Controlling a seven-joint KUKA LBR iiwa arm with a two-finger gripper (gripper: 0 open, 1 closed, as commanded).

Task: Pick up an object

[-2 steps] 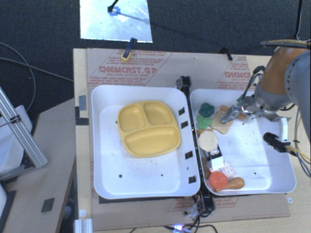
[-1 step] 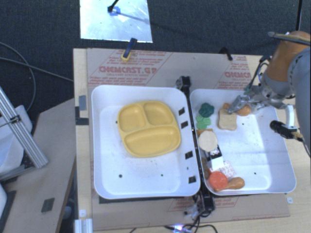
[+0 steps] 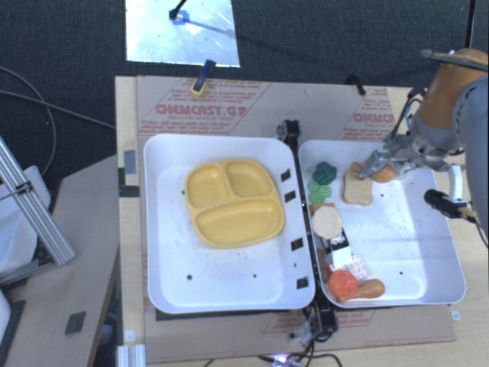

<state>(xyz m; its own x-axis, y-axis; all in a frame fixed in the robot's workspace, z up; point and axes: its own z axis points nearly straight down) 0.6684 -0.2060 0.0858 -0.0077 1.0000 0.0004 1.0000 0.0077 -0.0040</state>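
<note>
Camera view: 2 white bins (image 3: 229, 300) on cardboard-covered bench (image 3: 229, 105), dark floor (image 3: 61, 37), jaws' state unclear.

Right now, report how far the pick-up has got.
Done: the gripper has reached into the right bin, low over its top corner. In hand: its tip sits at the tan bread-shaped piece and an orange item; whether it has closed on either cannot be told. Left: a visible grasp and a lift. The yellow tray lies in the left bin.
</note>
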